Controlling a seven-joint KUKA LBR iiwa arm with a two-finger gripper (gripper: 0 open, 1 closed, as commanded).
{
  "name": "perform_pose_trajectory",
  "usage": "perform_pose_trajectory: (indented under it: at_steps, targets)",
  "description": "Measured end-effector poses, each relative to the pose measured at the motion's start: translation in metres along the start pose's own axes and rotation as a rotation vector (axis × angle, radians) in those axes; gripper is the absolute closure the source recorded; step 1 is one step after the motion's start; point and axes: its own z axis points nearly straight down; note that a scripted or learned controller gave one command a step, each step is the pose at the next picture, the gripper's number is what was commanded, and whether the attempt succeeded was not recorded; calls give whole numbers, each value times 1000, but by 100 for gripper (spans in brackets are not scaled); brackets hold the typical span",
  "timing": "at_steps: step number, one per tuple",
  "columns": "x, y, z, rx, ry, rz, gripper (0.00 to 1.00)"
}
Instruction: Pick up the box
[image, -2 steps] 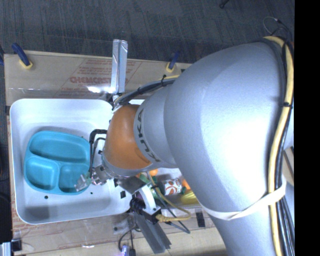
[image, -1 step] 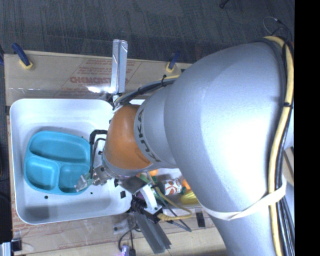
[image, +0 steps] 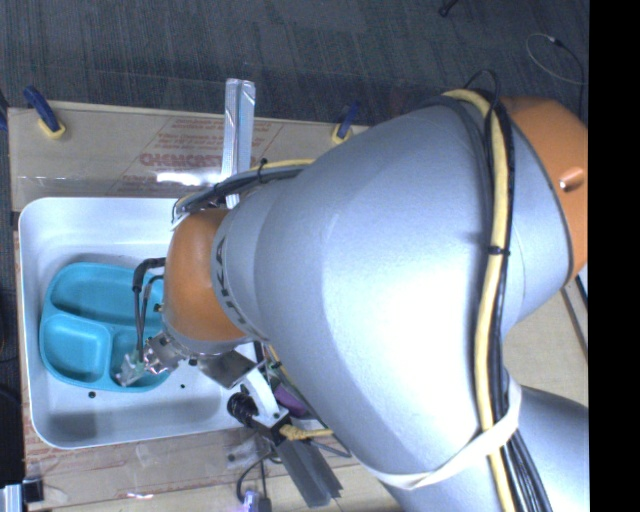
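1. Gripper (image: 133, 368), lower left of frame, sits low over the box; its grip state cannot be told.
2. Box (image: 82, 322), a blue compartmented tray, lies in the left bin (image: 60, 225), touching or just under the gripper.
3. Arm (image: 400, 290) covers centre and right.
4. Judgement: the lift is not yet done.

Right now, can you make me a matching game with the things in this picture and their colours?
Things:
1. box
2. bin
3. wrist band
4. arm

Colours:
A. grey
B. orange
C. blue
D. white

Pairs: 1-C, 2-D, 3-B, 4-A
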Motion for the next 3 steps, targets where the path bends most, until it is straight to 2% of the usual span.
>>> perform_pose_trajectory:
  at_steps: [1,2,3]
  targets:
    - [-67,-38,-98,-6,23,-108,0]
    - [-3,-3,-2,-11,15,-57,0]
    - [-57,-33,-98,-6,23,-121,0]
